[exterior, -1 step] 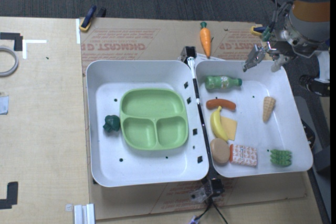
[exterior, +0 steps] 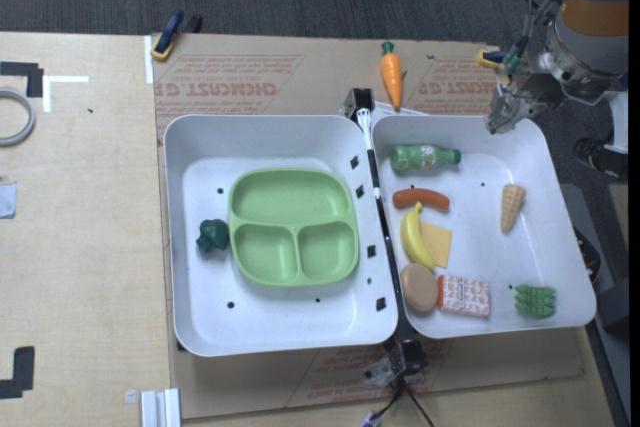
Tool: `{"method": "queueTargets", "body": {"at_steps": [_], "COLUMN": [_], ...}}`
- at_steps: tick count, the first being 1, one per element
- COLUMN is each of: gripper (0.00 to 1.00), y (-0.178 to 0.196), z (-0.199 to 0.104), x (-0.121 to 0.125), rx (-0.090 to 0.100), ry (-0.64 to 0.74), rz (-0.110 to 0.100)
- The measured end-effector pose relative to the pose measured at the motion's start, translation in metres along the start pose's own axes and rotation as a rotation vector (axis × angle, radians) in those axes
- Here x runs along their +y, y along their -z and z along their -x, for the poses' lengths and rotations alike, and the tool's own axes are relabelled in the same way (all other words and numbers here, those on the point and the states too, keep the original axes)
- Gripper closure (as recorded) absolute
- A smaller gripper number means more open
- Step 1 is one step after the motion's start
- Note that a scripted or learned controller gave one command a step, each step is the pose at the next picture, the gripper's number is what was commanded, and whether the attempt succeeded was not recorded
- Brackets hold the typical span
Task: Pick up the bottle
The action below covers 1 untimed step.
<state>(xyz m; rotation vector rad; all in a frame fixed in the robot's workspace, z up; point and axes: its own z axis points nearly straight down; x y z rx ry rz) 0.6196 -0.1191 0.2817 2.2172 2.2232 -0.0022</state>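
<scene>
Arm poised at the right bin's far corner, bottle not yet reached.

The green bottle (exterior: 424,156) lies on its side in the right bin (exterior: 560,215), near the divider (exterior: 372,205) at the far end, just beyond the sausage (exterior: 421,200). The tool (exterior: 503,113) hangs over the bin's far rim, well apart from the bottle. To my eye it should travel toward the divider, turn its fingers across the bottle's short width, then drop straight, keeping off the sausage and the wall. Whether the fingers are apart or together I cannot tell; they blur into a dark shape. The bottle's label is too small to read, and the arm's upper part is cut off.
</scene>
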Motion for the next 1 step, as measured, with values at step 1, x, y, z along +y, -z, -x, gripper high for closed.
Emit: {"method": "queueTargets", "body": {"at_steps": [1], "gripper": [1.0], "y": [-0.0402], "z": [0.0684], "x": [-0.0483], "rx": [0.001], "ry": [0.12], "rz": [0.0]}}
